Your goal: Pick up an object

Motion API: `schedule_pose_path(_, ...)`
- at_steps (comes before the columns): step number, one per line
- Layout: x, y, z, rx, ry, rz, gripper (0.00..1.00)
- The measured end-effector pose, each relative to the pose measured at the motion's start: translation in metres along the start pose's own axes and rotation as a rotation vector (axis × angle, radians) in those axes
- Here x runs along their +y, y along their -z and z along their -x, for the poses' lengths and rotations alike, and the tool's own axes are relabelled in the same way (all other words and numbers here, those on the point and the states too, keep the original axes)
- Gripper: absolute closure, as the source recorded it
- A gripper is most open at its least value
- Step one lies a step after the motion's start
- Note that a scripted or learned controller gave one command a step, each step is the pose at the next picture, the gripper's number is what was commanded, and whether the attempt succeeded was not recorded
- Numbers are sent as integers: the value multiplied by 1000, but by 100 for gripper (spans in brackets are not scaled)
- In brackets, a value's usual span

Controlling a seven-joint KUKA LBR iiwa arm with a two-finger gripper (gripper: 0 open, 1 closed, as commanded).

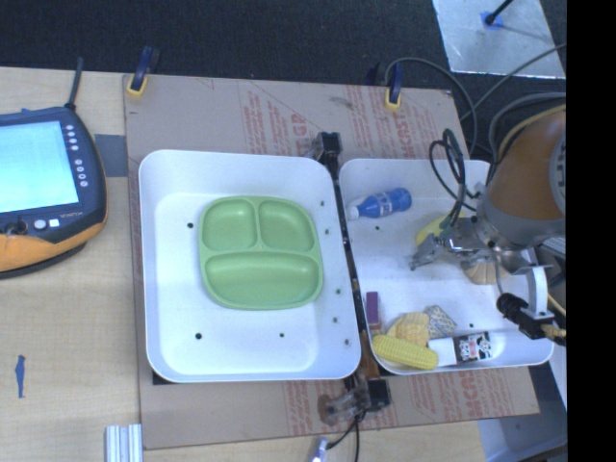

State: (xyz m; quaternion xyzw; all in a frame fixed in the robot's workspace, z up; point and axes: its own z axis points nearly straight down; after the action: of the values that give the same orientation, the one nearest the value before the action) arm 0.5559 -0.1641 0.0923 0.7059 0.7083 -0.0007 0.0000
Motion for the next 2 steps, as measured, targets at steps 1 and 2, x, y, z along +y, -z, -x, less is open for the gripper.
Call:
schedule_pose_path(1,75,0,-9,2,0,0,0)
schedule_pose_path(2,52,0,-34,0,3,-3,0)
